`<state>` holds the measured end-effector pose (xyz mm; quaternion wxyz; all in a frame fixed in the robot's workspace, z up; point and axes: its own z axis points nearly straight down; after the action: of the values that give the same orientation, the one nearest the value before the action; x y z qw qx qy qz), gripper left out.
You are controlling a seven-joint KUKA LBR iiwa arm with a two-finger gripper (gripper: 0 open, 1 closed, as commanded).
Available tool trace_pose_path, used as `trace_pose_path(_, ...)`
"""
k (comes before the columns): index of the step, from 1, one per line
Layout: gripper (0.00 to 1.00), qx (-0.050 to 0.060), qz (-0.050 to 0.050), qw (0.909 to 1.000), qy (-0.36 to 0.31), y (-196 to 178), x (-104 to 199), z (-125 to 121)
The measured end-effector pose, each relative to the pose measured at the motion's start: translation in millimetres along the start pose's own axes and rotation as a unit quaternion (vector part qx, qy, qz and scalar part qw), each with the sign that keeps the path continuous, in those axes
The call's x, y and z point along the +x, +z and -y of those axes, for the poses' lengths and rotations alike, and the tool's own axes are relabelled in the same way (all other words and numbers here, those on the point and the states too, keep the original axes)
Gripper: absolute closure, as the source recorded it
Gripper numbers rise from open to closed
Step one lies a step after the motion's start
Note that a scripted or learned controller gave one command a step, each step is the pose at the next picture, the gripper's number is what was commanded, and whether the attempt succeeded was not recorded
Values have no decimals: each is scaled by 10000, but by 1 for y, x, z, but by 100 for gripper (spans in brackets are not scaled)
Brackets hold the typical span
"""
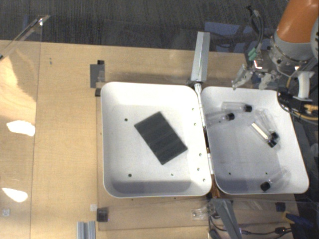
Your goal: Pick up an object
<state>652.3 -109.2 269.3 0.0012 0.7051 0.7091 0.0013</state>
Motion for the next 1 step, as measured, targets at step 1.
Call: trace_pose_path(1, 0, 5, 0, 9995, -302, 150, -24, 38)
